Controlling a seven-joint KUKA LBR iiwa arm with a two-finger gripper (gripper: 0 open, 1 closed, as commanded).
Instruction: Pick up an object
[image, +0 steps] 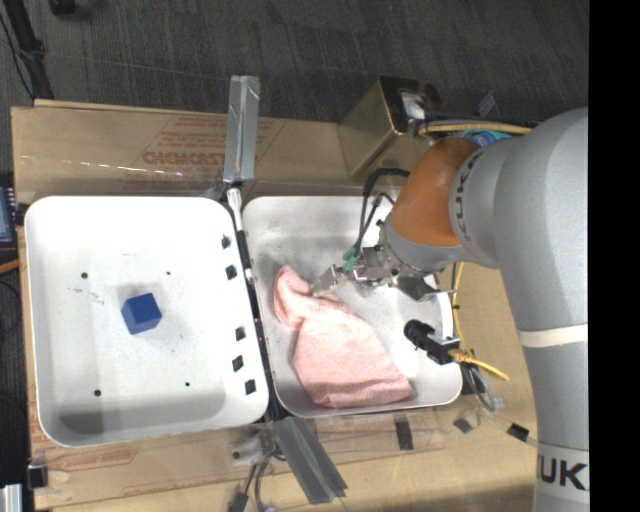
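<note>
A pink cloth (335, 345) lies crumpled in the right bin (300, 215), filling its near half. A small blue cube (141, 312) sits alone in the left bin (60, 230), left of centre. My gripper (338, 279) hangs low over the right bin, just above the cloth's upper edge, with the arm reaching in from the right. I cannot make out the state of the gripper from this angle, and nothing is seen held in it.
A metal divider (240, 140) runs between the two bins, with black clips along the shared wall. Cardboard (150, 150) lies behind the bins. The arm's grey body (530, 250) covers the right bin's right side.
</note>
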